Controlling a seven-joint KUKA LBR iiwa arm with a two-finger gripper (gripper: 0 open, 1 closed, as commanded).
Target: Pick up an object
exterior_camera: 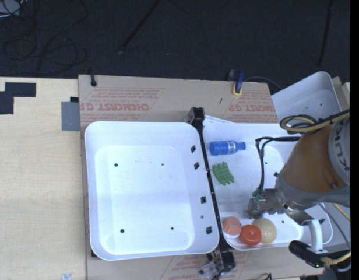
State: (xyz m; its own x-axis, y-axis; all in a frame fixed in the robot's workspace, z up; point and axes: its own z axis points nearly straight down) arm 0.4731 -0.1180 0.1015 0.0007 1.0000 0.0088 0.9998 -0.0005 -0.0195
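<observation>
Even overhead light, bright white bins, slightly soft focus, perhaps grainy.

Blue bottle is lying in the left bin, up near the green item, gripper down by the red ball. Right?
Not quite. The blue bottle lies in the right bin, not the left one. The camera view shows it past the divider, just above the green item. The rest holds: the gripper is down by the red ball.

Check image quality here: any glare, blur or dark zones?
Camera view: left bin is bright, near washed out, wall detail faint; floor above the bench is very dark; blue bottle and green item read soft; hand is murky under the arm's shadow.
</observation>
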